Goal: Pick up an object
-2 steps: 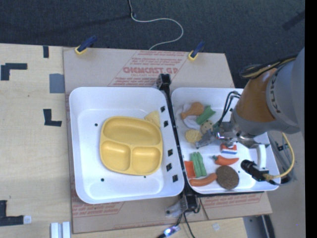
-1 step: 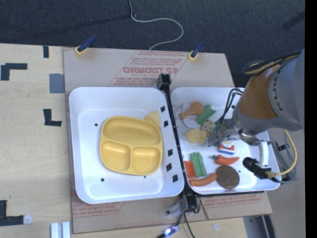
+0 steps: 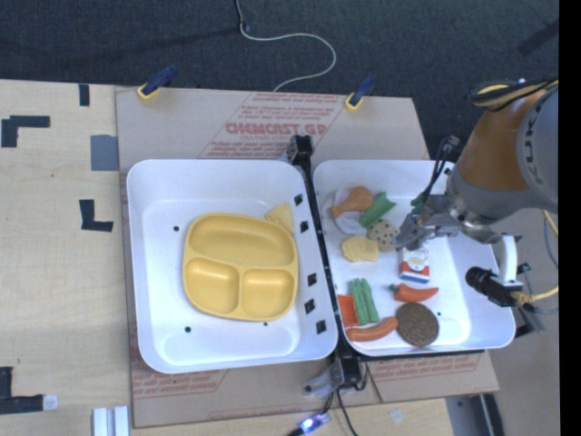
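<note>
The right bin (image 3: 454, 178) holds several toy foods: a chicken drumstick (image 3: 349, 202), a green leafy piece (image 3: 376, 210), a chocolate-chip cookie (image 3: 383, 234), a yellow lump (image 3: 359, 249), a small white, red and blue carton (image 3: 415, 266), a red pepper (image 3: 417, 292), green beans (image 3: 362, 300), a sausage (image 3: 371, 330) and a brown patty (image 3: 418, 323). My gripper (image 3: 413, 231) hangs low over the middle of this bin, just right of the cookie and just above the carton. Nothing is visibly held in it.
The left bin (image 3: 154, 243) carries a yellow divided plate (image 3: 241, 266) and a pale yellow wedge (image 3: 281, 214) by the divider. The arm (image 3: 504, 166) comes in over the right bin's far right side. A black part (image 3: 490, 287) juts over the right rim.
</note>
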Robot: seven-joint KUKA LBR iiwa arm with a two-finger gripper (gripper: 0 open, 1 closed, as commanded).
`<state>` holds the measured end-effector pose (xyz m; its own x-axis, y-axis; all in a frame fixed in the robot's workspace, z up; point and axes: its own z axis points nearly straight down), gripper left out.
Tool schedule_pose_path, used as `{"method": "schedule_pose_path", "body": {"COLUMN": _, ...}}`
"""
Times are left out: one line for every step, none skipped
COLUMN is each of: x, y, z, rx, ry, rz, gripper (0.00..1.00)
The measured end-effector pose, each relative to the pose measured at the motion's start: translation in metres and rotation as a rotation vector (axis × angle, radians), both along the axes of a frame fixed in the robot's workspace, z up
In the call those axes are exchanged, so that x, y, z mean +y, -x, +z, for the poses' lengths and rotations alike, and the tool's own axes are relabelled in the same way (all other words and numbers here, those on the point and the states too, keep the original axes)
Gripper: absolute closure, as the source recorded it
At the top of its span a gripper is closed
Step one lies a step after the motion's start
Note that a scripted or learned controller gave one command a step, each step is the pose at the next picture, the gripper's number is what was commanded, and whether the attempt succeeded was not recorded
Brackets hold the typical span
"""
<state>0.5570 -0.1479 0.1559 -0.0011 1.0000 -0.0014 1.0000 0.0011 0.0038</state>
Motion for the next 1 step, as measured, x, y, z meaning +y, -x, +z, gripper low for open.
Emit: {"method": "schedule_pose_path", "body": {"x": 0.0082, "y": 0.0054, "z": 0.0499, "rx": 0.001, "ry": -0.001, "rz": 0.001, "gripper": 1.00}}
